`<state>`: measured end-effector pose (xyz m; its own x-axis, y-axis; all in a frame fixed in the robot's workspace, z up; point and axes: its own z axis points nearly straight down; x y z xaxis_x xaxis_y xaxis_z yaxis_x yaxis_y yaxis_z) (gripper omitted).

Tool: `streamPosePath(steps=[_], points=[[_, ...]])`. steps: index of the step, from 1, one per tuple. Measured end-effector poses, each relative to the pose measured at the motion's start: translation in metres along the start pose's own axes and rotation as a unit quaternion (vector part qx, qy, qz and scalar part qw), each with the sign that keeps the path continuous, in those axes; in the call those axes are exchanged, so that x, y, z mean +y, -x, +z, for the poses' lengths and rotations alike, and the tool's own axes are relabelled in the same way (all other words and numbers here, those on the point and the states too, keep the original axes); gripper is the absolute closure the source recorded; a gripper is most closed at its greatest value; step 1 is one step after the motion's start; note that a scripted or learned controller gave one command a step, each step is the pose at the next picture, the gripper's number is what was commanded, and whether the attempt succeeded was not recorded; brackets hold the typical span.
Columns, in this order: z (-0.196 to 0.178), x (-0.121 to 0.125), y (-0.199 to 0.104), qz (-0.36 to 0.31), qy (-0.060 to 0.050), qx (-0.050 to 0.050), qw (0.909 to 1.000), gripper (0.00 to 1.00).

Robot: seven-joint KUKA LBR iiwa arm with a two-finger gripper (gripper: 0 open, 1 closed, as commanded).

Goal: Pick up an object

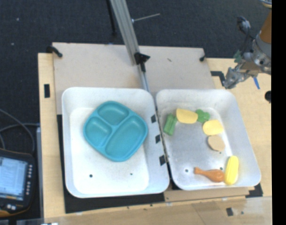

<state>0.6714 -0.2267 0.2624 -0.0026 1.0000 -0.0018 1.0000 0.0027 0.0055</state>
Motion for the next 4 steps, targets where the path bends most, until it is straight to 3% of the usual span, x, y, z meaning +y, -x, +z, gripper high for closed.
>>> streamPosePath(steps=[4], points=[[0.004,-0.047,-0.214,-0.002,-0.002,0.002,1.0000,1.00]])
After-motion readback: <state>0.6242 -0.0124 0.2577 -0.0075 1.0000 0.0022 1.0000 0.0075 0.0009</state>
